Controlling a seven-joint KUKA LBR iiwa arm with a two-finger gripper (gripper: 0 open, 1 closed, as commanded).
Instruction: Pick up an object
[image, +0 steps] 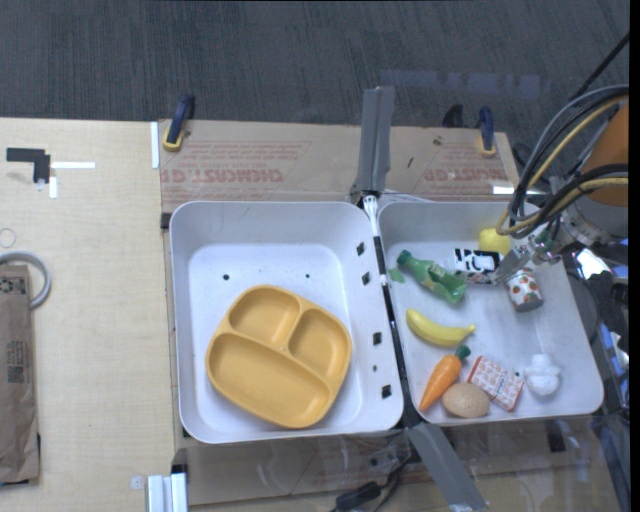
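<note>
Pale wood counter (90, 300) carries two shallow white bins side by side, the left bin (185, 300) holding a yellow divided plate (280, 355), the right bin (585, 340) crowded with small toys. Entering from the right, the end effector (525, 262) hangs low at the right bin's far side; whether it is released or clenched cannot be told, and nothing is visibly held. Just beneath it sits a small red-and-white round toy (525, 291), with a black-and-white piece (477, 261) and a yellow piece (494, 240) close beside it and a green bottle (432, 277) farther off. Banana (439, 328), carrot (441, 378) and egg (466, 401) lie well away. With several pieces packed close, a descent could likely nudge a neighbour or close between two objects and come up empty.
</note>
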